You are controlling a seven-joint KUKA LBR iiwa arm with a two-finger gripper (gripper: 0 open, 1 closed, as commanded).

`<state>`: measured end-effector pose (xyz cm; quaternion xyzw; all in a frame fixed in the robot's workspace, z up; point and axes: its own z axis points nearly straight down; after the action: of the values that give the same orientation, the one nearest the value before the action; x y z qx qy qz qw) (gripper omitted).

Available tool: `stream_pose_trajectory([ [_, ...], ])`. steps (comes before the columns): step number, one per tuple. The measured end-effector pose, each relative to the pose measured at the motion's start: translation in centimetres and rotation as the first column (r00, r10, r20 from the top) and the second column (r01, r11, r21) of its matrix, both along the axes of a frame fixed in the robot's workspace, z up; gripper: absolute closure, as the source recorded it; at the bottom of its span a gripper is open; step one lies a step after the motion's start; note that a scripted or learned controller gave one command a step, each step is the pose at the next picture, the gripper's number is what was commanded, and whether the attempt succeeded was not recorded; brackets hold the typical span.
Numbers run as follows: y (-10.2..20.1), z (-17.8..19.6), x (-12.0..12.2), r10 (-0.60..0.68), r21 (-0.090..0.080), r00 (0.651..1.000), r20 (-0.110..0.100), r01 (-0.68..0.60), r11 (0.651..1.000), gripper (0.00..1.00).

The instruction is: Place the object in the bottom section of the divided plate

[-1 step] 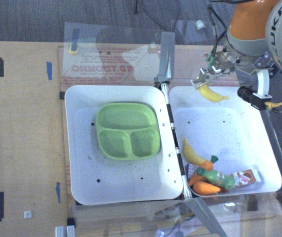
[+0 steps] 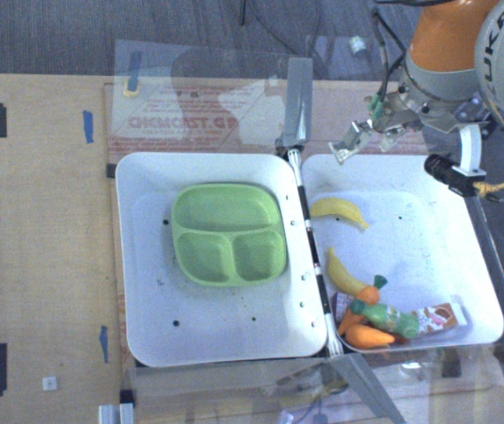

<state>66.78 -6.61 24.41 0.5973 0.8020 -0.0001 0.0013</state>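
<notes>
Bananas [image 2: 340, 210] and toy carrots [image 2: 368, 325] lie in the right bin [image 2: 428, 237]; green divided plate [image 2: 229, 234] sits in the left bin [image 2: 146, 316].
White floor lies bare around the plate and across the right bin's upper right. The gripper [image 2: 350, 144] hovers above the right bin's top rim, touching nothing; whether it is spread or clenched cannot be told.

Slanted overhead view of both bins [image 2: 137, 237]

Arm [image 2: 463, 34] enters from upper right, orange band above grey wrist. Gripper [image 2: 350, 144] angled down-left, hanging over the top edge of the right-hand bin. Nothing between the fingers; jaws slightly parted.
</notes>
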Motion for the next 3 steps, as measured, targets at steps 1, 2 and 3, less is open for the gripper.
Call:
stream_pose_trajectory([
  [1, 0.1, 1.1, 0.1, 0.002, -0.002, 1.0, 0.007, -0.002, 1.0, 1.0],
  [2, 3.7, -3.8, -4.2, 0.089, 0.002, 0.996, -0.001, -0.089, 0.996, 1.0],
  [3, 12.7, -6.0, -10.6, -0.004, 0.002, 1.0, -0.003, 0.004, 1.0, 1.0],
])
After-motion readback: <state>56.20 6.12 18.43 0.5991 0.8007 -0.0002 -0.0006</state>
